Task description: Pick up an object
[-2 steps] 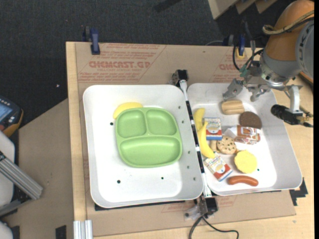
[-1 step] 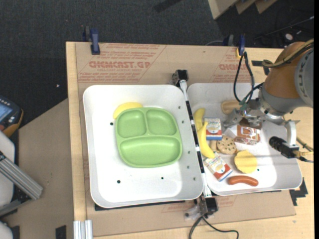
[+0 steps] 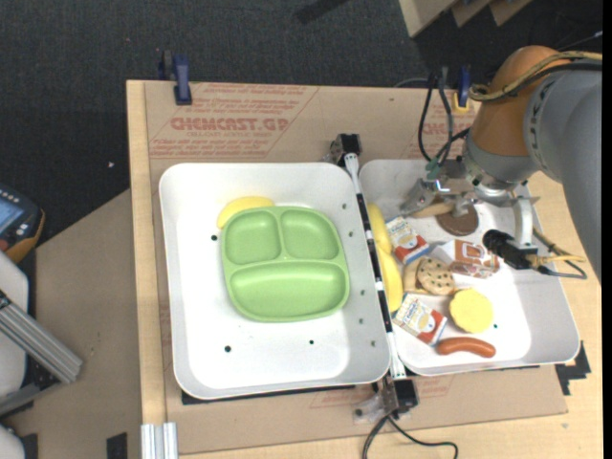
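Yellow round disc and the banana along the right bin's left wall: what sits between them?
In the camera view, the cookie and a small red-and-white packet lie between the yellow disc and the banana.

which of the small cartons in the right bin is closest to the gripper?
The carton on the bin's right side, just below the gripper. The one beside the banana lies farther left; the third sits down near the sausage.

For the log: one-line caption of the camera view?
Grey arm's gripper low over right white bin of toy food; green divided plate in left bin.
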